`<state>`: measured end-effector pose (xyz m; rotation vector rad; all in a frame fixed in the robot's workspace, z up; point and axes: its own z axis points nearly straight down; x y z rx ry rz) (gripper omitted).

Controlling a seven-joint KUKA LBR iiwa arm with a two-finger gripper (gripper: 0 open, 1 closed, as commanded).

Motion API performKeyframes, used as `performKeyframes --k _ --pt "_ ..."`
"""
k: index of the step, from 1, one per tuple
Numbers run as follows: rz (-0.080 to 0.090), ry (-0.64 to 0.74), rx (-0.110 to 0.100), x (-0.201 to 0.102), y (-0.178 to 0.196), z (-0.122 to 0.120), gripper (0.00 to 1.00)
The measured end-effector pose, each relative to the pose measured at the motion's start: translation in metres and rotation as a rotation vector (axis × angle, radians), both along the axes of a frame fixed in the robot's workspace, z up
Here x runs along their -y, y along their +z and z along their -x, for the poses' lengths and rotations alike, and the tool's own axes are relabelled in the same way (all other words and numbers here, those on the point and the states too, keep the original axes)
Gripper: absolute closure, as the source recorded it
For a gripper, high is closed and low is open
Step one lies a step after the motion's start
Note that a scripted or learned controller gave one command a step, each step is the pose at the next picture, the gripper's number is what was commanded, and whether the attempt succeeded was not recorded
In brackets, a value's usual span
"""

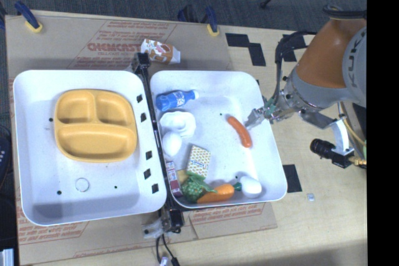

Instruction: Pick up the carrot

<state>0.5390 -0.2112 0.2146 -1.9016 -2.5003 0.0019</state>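
- The carrot — smooth, tapered, orange plastic with a ruffled green leafy top at its left end — lies along the near wall of the right bin, untouched.
- Just beside its tip sits a white egg-shaped piece; behind the leaves lies a small flat packet with a patterned face.
- Further in the same bin: a glossy orange-red sausage, slightly curved, near the right wall; a blue bottle with a white cap on its side; two rounded white objects below the bottle.
- The gripper hangs over the right rim, close to the sausage's upper end, well apart from the carrot; whether its fingers are spread or closed I cannot tell — nothing shows between them.
- The left bin, shallow white plastic, holds a yellow three-compartment tray.
- A small crumpled wrapper rests on the cardboard behind the bins.
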Motion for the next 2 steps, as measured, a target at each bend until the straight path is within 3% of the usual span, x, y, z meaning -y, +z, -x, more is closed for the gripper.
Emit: performKeyframes --k 1,2 --pt "-0.001 0.137 0.0 0.0 0.065 0.062 1.0" --pt "0.002 0.219 0.002 0.0 0.165 0.062 1.0"
